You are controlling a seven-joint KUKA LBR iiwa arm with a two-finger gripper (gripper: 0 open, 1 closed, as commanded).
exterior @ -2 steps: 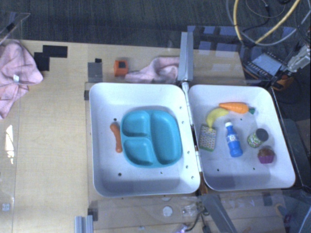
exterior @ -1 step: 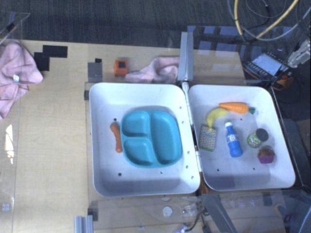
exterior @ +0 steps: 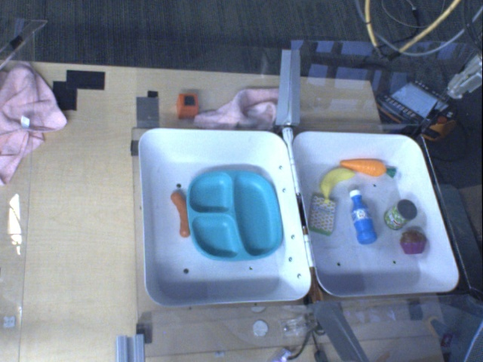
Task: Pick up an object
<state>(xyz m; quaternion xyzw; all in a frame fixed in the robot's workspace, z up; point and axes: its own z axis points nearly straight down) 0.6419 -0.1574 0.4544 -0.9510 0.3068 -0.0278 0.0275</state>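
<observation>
Jaws: their opening and any hold cannot be told from the camera view.
Worktop (exterior: pixel 83 225): pale wood, carrying two shallow white bins side by side, their inner rims touching.
Left bin (exterior: pixel 155 277): holds a blue divided plate (exterior: pixel 234 213) lying flat near its middle, with three compartments. Just to the plate's left lies a slim orange sausage-shaped toy (exterior: pixel 181 213), set lengthwise and apart from the plate.
Right bin (exterior: pixel 441 277): holds the candidate things for picking, all loose on the bin floor.
Carrot (exterior: pixel 364 167): orange with a green tip, lying crosswise near the far wall.
Banana (exterior: pixel 336 179): yellow, curved, just beside the carrot's near-left end.
Speckled pad (exterior: pixel 323 216): a small rectangular, greenish-grey piece near the left wall, in front of the banana.
Blue bottle (exterior: pixel 362 217): lying on its side with a white cap towards the far wall, between the pad and the can.
Can (exterior: pixel 398 215): green-labelled with a dark top, right of the bottle.
Purple toy (exterior: pixel 413 240): small and rounded, just in front of the can; its kind is unclear.
Behind the bins: a crumpled pink cloth (exterior: pixel 234 110), a small orange block (exterior: pixel 187 104) and a grey upright post (exterior: pixel 287 89).
Far left: a second pink cloth (exterior: pixel 23 115).
Top right: a yellow cable (exterior: pixel 423 29) looping off the worktop.
</observation>
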